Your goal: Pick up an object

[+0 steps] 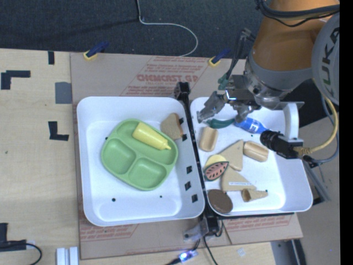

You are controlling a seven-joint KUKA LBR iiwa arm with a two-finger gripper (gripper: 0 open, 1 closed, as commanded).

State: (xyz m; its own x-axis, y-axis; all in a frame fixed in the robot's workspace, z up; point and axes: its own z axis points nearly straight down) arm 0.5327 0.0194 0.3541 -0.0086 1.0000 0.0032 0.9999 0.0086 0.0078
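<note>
My gripper (225, 112) hangs over the far part of the right bin (292, 186), its two fingers spread apart and open. A teal curved piece (222, 123) lies just below the gap between them, and a blue bottle-like item (251, 126) sits beside the right finger. Nothing is clamped between the fingers. Nearer the front lie a tan cylinder (208, 138), a tan wedge (235, 154), a tan block (256, 150), a melon-like slice (216, 168), a brown disc (222, 201) and a flat tan triangle (241, 183).
The left bin (94, 192) holds a green divided plate (139, 158) with a yellow piece (150, 135) on it, and a tan wedge (172, 126) against the divider. A black bracket (182, 90) stands where the bins meet. Cables run across the back.
</note>
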